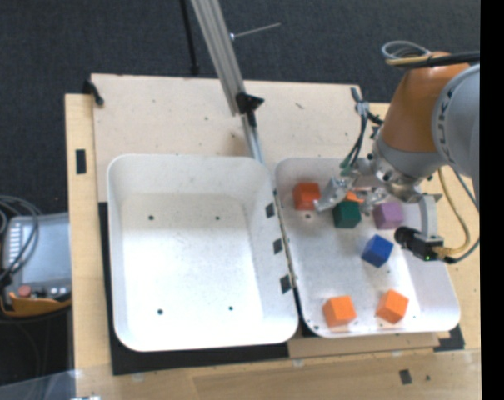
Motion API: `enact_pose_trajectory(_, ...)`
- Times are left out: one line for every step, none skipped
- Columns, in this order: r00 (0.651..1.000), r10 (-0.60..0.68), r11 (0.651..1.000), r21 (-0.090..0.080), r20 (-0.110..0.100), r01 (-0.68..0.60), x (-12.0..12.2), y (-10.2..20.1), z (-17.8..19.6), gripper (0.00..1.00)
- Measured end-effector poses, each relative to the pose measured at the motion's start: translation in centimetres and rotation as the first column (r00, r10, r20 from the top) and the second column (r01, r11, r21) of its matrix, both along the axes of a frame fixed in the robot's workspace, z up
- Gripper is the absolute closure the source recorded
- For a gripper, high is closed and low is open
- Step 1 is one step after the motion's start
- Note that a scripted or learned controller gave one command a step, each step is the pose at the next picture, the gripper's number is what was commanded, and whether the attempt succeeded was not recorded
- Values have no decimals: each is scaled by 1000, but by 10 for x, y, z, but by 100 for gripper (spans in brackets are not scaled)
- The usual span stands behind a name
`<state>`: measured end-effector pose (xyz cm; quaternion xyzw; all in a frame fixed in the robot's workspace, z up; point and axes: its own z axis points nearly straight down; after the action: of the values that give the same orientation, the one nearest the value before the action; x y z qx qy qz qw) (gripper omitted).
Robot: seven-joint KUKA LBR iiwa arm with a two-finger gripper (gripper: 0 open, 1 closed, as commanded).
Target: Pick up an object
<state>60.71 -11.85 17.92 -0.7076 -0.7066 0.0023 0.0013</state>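
- Though it hovers just above the small dark-green cube (pixel 346 215), the metal two-finger claw (pixel 341 197) hides its state; I cannot tell.
- That cube looks light and rigid; grip opposite flat faces, avoiding the purple cube (pixel 388 215) just right of it.

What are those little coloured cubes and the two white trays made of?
The blue cube and its neighbours look like painted wood or foam: flat, even colour, no gloss, though I can't tell which. The right tray and left tray look like moulded white plastic, with rounded rims and a slight sheen.
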Motion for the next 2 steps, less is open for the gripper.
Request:
enact_pose_trajectory(1000,-3,1000,-8,16,3,2,-1,-55,0)
enact_pose_trajectory(1000,-1,1000,-3,27,1,7,1,-53,0)
